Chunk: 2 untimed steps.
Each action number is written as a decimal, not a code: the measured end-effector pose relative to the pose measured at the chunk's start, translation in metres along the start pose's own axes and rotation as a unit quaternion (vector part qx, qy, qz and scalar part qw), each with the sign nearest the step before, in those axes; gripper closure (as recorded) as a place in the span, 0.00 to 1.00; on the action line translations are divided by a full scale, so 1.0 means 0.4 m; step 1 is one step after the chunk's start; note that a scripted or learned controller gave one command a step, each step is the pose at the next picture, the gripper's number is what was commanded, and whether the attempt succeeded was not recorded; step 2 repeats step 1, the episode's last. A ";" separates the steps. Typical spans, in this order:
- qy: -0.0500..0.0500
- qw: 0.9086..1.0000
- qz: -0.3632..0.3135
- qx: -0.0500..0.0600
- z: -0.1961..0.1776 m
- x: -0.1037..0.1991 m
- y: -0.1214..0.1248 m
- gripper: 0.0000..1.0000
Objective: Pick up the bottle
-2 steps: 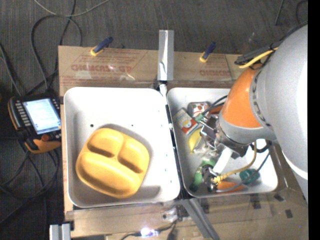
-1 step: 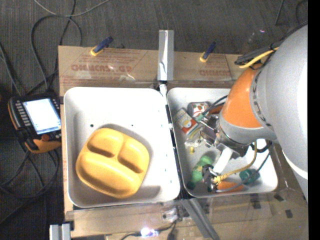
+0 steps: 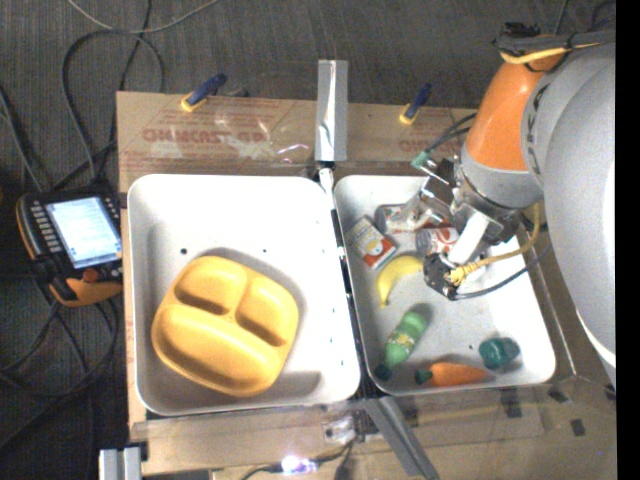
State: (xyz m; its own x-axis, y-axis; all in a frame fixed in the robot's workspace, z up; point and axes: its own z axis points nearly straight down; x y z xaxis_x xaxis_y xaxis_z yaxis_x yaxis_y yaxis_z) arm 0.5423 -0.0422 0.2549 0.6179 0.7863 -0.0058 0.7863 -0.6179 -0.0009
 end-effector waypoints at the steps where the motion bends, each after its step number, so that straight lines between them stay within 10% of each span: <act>1: 0.000 0.997 0.077 0.002 0.183 -0.051 -0.150 0.00; 2: 0.000 0.997 0.077 0.002 0.183 -0.051 -0.150 0.00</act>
